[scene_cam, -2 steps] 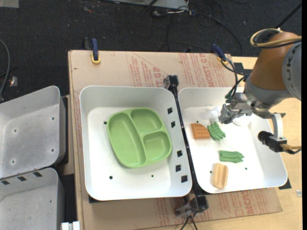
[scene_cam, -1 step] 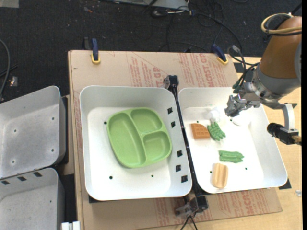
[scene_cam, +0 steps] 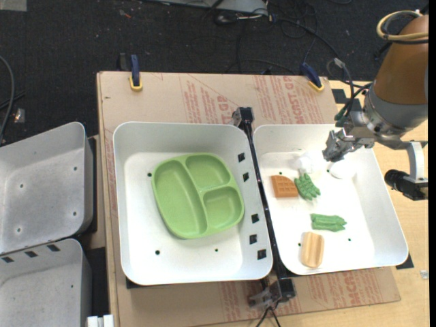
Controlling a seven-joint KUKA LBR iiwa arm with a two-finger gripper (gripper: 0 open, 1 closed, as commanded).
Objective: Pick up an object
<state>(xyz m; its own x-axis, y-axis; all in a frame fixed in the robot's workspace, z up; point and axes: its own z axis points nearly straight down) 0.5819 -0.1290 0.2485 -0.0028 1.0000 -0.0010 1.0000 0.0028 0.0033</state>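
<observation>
Claw (scene_cam: 338,148) hung over the right white plastic bin (scene_cam: 381,247), near its far edge; whether it was open or closed could not be told, and nothing showed in its grip. Task judged not yet done: no object lifted, the grasp and raise all left. Candidates lay on that bin's floor: a tan ridged waffle-like square (scene_cam: 284,187) toward the left edge, a knobbly green plastic piece (scene_cam: 307,186) touching it, a flatter green leafy piece (scene_cam: 328,221) mid-floor, a smooth beige bread-roll shape (scene_cam: 312,249) near the near edge. Left white bin (scene_cam: 129,251) carried a glossy green three-compartment plate (scene_cam: 198,195).
</observation>
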